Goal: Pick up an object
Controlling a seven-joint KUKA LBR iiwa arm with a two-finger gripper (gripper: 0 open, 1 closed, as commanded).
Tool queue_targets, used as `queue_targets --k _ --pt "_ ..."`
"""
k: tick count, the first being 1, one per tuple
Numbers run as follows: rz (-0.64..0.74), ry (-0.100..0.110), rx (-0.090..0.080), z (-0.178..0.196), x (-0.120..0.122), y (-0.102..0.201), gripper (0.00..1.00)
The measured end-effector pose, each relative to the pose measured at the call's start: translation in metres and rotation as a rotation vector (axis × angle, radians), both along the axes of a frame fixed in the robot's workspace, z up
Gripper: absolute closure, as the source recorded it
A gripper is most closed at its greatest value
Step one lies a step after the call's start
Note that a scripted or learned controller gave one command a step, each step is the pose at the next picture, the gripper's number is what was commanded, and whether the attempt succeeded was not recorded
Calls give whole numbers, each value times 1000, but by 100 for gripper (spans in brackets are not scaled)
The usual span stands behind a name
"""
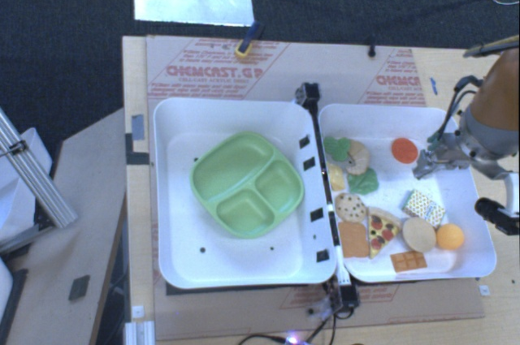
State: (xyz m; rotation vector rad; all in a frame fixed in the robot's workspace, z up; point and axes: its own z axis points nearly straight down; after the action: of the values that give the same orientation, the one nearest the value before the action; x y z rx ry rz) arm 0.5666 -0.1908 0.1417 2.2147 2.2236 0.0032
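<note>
Tabletop (203, 74), covered by printed cardboard, carried two white bins side by side. The left bin (175, 173) held a green three-compartment plate (246, 183) at its centre. The right bin (475, 254) held the toy foods. At 9 o'clock lay green leafy pieces (357, 173); at 12 o'clock, a red tomato slice (404, 149). Toward 6 o'clock sat a chocolate-chip cookie (351, 207), a toast slice (353, 239), a pizza wedge (380, 231) and a waffle piece (408, 260). Toward 4 o'clock sat a patterned packet (424, 208), a tan round (419, 235) and an orange ball (449, 236). The arm (496, 112) reached over the 3 o'clock rim; its jaws, at the gripper (431, 165), hung near the tomato slice; whether spread or pressed together could not be told.
</note>
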Motion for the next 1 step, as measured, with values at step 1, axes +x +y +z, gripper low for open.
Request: queue_targets --k 1 --pt "1 0 0 62 5 0 100"
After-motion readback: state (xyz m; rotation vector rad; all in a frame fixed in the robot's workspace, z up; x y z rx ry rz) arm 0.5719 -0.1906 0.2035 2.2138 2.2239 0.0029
